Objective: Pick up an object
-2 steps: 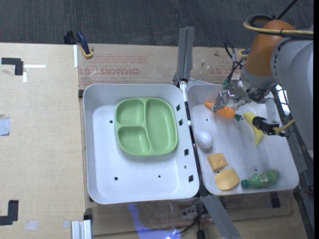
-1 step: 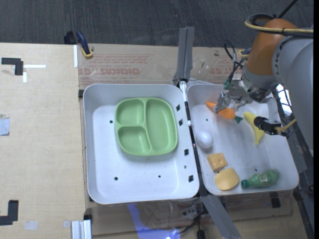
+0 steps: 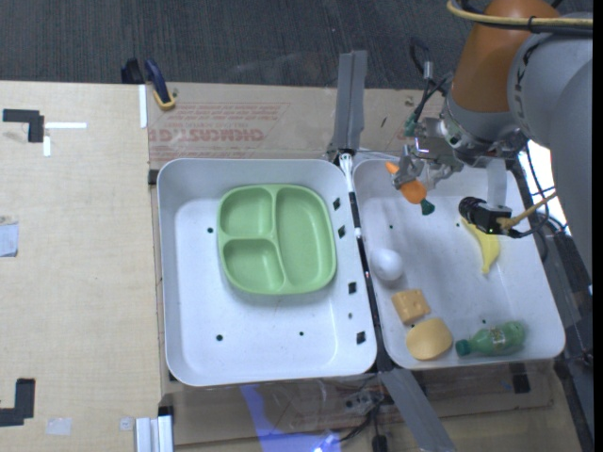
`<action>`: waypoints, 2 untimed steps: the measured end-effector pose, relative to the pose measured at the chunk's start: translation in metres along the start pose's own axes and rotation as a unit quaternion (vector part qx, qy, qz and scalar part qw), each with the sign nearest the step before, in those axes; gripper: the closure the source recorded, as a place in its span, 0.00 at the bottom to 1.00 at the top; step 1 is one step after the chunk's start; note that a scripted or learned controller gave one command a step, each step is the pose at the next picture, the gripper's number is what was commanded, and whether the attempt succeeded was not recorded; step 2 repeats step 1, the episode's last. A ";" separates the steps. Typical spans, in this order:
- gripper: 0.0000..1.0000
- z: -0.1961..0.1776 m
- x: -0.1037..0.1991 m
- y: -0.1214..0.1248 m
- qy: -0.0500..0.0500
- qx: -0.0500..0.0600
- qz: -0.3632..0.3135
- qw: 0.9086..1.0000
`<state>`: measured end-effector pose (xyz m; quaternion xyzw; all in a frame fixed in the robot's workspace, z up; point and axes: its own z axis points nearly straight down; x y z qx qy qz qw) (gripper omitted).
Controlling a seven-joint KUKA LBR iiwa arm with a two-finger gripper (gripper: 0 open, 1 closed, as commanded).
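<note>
My gripper hangs over the back left corner of the right bin. An orange toy carrot with a dark green tip sits between its fingers, so it is shut on the carrot. The carrot's other orange end pokes out to the left of the fingers. The carrot looks lifted a little off the bin floor. Lying in the same bin are a white egg, a tan block, a yellow-orange round piece, a green bottle and a yellow banana.
The left bin holds a light green divided plate. A grey divider post stands behind the gap between the bins. Cables and a black part hang by the wrist over the banana.
</note>
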<state>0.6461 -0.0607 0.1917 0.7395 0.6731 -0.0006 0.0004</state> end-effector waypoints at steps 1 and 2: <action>1.00 0.001 0.003 0.012 0.000 0.000 0.009 1.000; 1.00 0.001 0.003 0.012 0.000 0.000 0.009 1.000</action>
